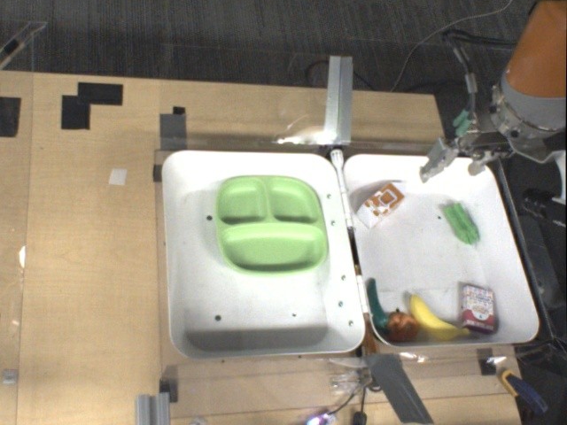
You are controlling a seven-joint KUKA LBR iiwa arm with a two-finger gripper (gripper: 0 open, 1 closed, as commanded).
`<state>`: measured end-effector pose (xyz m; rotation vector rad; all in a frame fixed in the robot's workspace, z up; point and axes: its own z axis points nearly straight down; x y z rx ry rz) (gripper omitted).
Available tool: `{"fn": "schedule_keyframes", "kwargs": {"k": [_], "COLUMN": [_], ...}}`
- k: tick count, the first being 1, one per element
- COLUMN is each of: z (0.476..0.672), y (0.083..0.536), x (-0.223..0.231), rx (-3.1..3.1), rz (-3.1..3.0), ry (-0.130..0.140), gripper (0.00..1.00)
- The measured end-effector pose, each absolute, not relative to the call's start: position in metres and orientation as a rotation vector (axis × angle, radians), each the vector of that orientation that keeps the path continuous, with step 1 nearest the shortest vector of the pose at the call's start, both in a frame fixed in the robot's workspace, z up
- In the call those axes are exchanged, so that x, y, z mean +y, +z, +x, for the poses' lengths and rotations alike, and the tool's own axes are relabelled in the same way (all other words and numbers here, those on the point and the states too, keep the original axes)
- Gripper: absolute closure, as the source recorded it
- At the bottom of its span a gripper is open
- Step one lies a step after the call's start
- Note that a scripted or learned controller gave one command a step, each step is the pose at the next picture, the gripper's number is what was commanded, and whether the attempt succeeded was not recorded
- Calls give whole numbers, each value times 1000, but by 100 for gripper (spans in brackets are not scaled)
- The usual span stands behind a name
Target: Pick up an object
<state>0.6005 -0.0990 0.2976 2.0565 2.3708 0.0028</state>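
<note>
The right bin (496, 237) holds a small white and orange carton (381, 202), a green oblong piece (462, 222), a yellow banana (434, 319), a red apple (403, 327), a dark green item (376, 300) and a small purple box (477, 306). My gripper (456, 160) hovers over the bin's far edge, above and behind the green piece. It stands open, and nothing lies between its fingers (435, 160).
The left bin (190, 264) carries a green divided plate (270, 222). A metal post (340, 96) rises behind the seam between the bins. Wooden bench (80, 264) extends to the left, and cables trail at the back right.
</note>
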Motion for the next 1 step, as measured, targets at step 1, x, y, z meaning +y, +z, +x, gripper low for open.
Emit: {"fn": "schedule_keyframes", "kwargs": {"k": [1], "z": [597], "y": [218], "x": [-165], "rx": [2228], "rz": [2216], "ry": [-1], "gripper": [0]}}
